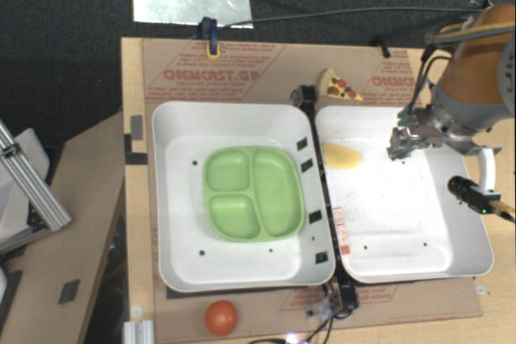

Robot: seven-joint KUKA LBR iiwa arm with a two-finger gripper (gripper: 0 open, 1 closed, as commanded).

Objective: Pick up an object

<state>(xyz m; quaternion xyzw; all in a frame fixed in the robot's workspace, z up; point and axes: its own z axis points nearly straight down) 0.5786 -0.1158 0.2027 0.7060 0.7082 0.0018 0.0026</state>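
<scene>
A pale yellow object (342,156) lies in the right bin (419,254), near its upper left corner. My gripper (398,147) hangs over the same bin, a short way to the right of the yellow object and apart from it. Nothing shows between its fingers. A green divided plate (252,192) rests in the middle of the left bin (177,254). The grey arm with its orange band (484,60) comes in from the right edge.
A pizza-slice toy (339,86) lies on the board behind the bins. A red ball (221,317) sits on the board in front of the left bin. A black clamp (305,95) stands at the bins' shared top corner.
</scene>
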